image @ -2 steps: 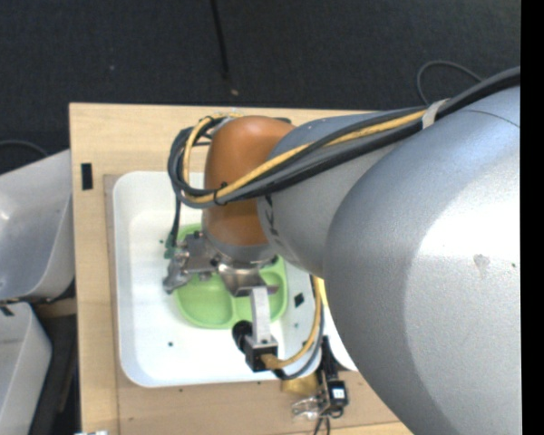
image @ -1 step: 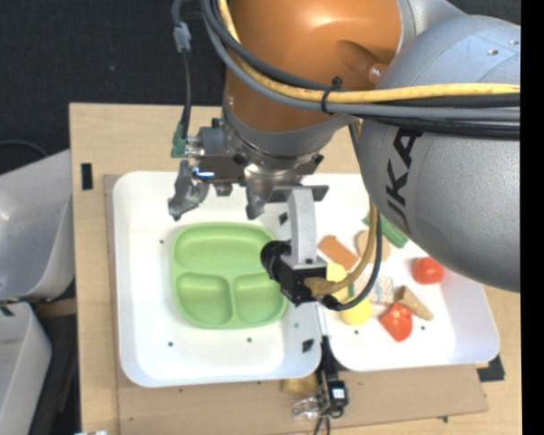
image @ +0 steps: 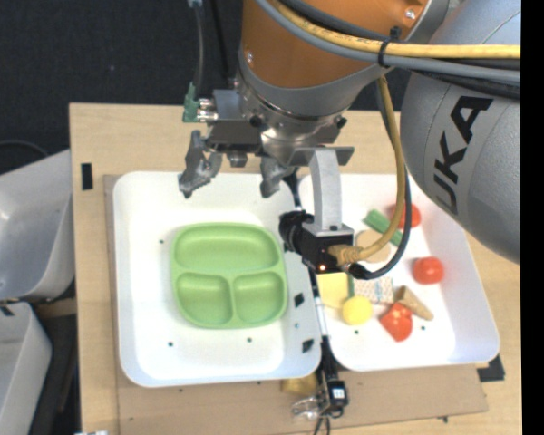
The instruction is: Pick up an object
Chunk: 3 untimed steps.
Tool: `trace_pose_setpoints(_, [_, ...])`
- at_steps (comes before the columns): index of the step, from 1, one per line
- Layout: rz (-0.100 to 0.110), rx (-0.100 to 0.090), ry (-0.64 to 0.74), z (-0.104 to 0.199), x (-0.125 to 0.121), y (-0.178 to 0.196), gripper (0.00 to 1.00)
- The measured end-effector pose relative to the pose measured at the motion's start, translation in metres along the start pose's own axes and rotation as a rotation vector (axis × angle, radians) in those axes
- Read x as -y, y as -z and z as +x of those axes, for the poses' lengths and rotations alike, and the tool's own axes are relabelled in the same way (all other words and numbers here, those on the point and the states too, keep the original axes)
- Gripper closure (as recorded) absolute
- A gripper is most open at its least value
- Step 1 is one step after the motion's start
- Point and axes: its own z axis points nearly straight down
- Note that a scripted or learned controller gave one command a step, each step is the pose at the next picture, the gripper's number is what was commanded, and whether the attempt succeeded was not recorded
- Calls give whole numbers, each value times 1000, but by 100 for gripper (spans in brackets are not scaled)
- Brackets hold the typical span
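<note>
gripper (image: pixel 230 181) – fingers spread, holding nothing | green tray (image: pixel 228 275) – long axis left-right

Green divided tray (image: pixel 228 275) in left white bin (image: pixel 136 333), wooden bench (image: pixel 95 152)

A pale wooden bench against a dark backdrop

The light-wood bench top (image: pixel 95 270) fills the middle of the view, its bare grain showing along the left and near edges. Behind it hangs black, coarse-textured fabric (image: pixel 91 34). At the left stands a white moulded shape (image: pixel 18 234), glossy and evenly lit. The light is bright and casts soft shadows.
</note>
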Motion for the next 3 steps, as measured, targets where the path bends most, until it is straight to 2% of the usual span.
trace_pose_setpoints(1, [0, 0, 1, -3, 0, 61, 0])
trace_pose_setpoints(2, [23, 10, -4, 0, 3, -109, 0])
trace_pose_setpoints(3, [21, 8, -6, -2, -1, -234, 0])
